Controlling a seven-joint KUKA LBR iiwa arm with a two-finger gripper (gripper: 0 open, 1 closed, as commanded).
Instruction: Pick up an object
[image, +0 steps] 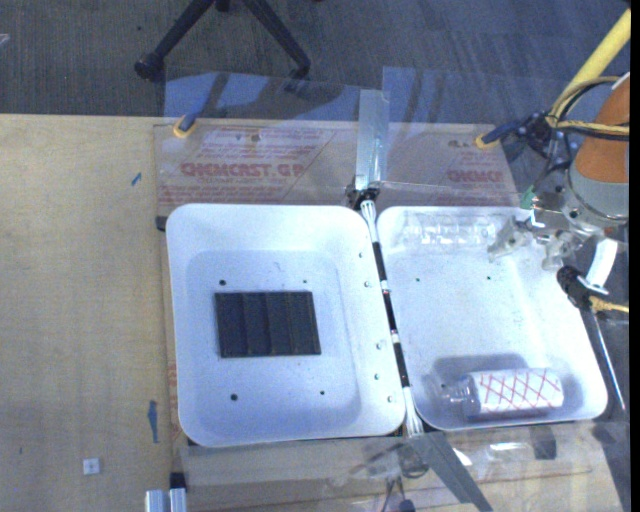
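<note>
A dark grey ribbed rectangular pad (268, 323) lies flat in the middle of the left bin (200, 240). At the front of the right bin (470, 300), a cylinder wrapped in white with a red criss-cross pattern (515, 390) lies on its side; its clear end points left. My gripper (522, 232) hangs over the far right corner of the right bin, well away from both objects. The arm's orange band (604, 160) is at the right edge.
A clear plastic sheet with red lettering (250, 165) lies behind the bins. A metal strip (372, 140) stands between the bins at the back. Yellow and black cables (570, 110) run by the arm. Bare wooden bench (70, 300) spreads to the left.
</note>
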